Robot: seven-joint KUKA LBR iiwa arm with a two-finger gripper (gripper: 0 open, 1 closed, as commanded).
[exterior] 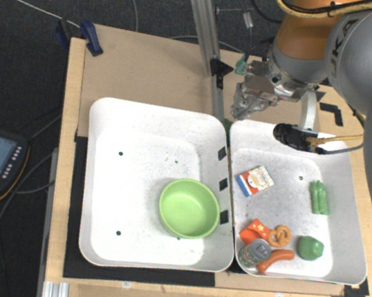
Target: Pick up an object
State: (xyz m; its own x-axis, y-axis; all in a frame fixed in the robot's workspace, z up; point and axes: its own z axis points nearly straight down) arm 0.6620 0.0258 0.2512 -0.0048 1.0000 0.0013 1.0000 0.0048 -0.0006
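Two bins | small box (pixel 255 181): label unreadable | jaws (pixel 247 108): state can't tell, above bins' far edge

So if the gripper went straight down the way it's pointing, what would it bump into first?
Probably the far rim where the two white bins meet. The gripper hangs just above that edge, well away from the toys and the green bowl. Depth is hard to judge from this slanted view.

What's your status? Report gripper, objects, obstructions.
Gripper above bins' far edge, holding nothing. Objects lie in right bin; green bowl in left bin. Nothing blocking.
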